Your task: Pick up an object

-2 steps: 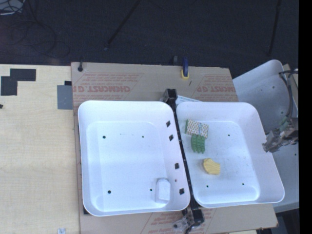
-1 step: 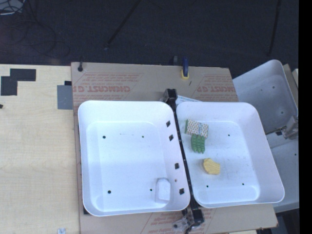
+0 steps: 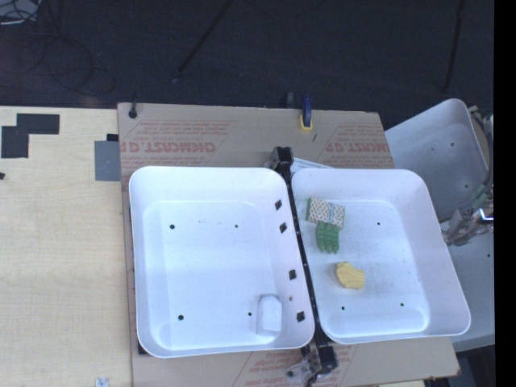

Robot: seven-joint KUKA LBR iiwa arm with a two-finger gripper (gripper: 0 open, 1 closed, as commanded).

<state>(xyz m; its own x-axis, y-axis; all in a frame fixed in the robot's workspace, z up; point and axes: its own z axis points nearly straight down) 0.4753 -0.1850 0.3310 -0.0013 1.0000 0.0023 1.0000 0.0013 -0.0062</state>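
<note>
Three small objects lie in the right bin (image 3: 419, 192). A patterned white and red block (image 3: 326, 211) sits near the bin's upper left. A green knobbly piece (image 3: 327, 237) lies just below it, touching or nearly touching it. A yellow object (image 3: 350, 276) rests further toward the bin's middle front. In the left bin (image 3: 153, 192) a white object (image 3: 268, 314) lies near the front right corner, hard to tell from the bin floor.
Both bins sit on a brown cardboard sheet (image 3: 201, 139) on a light wooden bench (image 3: 56, 248). Black clips (image 3: 292, 274) join the bins along their shared rim. A grey metal plate (image 3: 439, 139) and cables stand at the right.
</note>
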